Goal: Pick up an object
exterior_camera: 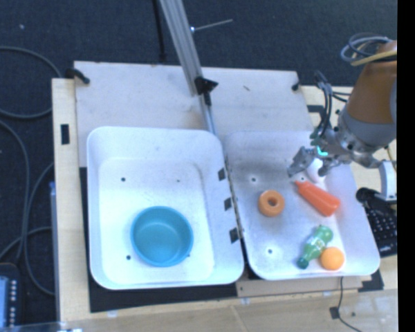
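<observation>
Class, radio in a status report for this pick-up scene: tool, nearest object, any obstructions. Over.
Tool low over right bin, holding nothing. Carrot just below it, lying flat. Ring, green bottle, orange ball sit apart. Over.

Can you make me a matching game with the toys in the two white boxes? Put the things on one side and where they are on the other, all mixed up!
Things:
1. blue bowl
2. orange ring
3. carrot
4. green bottle

Places:
A. just under the gripper, in the right bin
B. in the left bin
C. next to the orange ball
D. near the middle of the right bin, left of the carrot

Pairs: 1-B, 2-D, 3-A, 4-C
</observation>
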You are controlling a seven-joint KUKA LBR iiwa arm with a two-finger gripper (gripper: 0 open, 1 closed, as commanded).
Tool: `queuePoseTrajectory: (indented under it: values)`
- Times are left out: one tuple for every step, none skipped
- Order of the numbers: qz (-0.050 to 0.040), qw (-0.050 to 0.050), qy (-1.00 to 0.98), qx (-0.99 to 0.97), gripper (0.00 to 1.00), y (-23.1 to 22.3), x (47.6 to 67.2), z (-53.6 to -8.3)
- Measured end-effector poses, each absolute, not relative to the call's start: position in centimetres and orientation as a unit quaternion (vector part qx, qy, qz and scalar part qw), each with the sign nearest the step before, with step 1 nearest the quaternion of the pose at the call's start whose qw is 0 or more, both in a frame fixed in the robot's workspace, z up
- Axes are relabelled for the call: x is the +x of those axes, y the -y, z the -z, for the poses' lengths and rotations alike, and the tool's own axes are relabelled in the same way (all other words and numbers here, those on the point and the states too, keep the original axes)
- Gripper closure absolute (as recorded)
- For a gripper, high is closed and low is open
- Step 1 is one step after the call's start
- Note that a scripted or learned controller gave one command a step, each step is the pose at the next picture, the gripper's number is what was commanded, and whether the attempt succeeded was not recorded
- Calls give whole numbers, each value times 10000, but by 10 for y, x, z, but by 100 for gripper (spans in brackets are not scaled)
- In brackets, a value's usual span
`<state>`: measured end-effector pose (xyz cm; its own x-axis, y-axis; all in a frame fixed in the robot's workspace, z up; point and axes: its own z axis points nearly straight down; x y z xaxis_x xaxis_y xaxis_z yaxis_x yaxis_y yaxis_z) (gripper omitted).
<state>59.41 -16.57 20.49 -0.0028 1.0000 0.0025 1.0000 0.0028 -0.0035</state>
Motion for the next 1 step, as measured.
queuePoseTrajectory:
  values:
    - [13, -1, 7082, -7060, 0, 166, 595, -208]
